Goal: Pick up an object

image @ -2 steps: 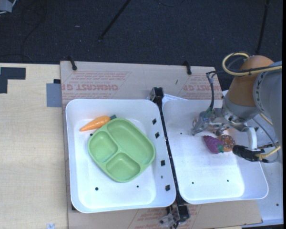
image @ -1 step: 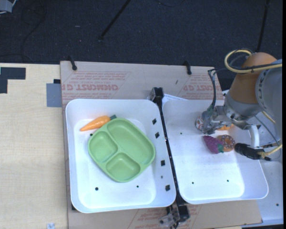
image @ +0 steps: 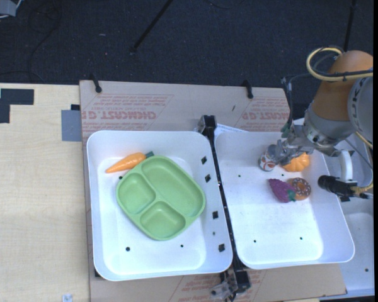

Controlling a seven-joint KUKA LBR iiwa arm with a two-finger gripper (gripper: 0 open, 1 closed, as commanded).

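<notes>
Gripper [image: 282, 151] is down in the right bin [image: 290, 231], at its far right corner, right over a small white toy [image: 268, 162] and an orange one [image: 297, 163]; finger spread, cannot tell. Purple toy [image: 281, 190] and donut [image: 300, 187] lie just beside. Left bin [image: 113, 244] holds a green plate [image: 160, 197] and carrot [image: 126, 162].

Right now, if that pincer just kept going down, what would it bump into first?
Probably the small white and red object beside the orange toy, right under the pincer; depth is hard to judge.
</notes>
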